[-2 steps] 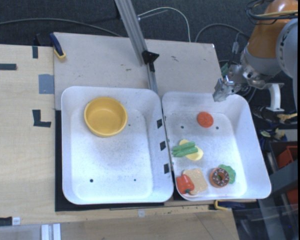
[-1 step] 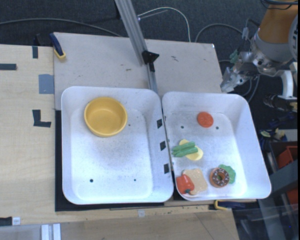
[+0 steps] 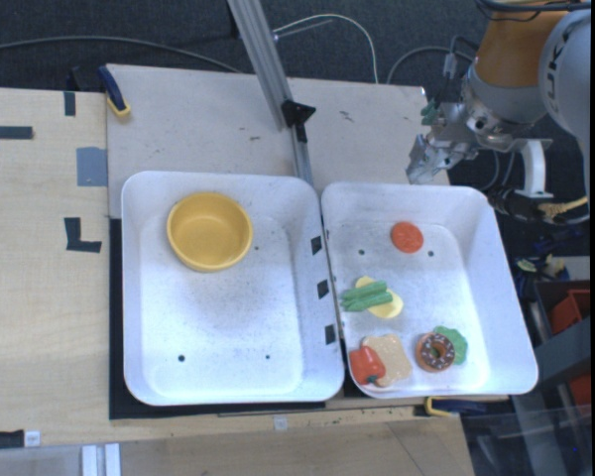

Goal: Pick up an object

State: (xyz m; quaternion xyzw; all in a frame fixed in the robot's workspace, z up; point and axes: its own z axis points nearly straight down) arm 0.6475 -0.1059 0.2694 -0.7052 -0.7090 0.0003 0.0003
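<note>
Orange band and grey wrist are parked up past the far rim of the right bin [image 3: 496,256], so my gripper [image 3: 428,162] is over the bench, not over anything grabbable. Can't tell from here how the pincer is set, too small and dark. Candidates all sit in that bin: a red disc [image 3: 408,237] alone near the far end, a green-and-yellow piece [image 3: 371,297] mid-bin, and a donut [image 3: 436,351], toast [image 3: 391,356] and red pepper [image 3: 368,364] crowded at the near edge. My worry: going for that cluster likely nudges neighbours or clips the rim. The yellow bowl [image 3: 209,230] in the left bin [image 3: 139,296] looks too wide.
</note>
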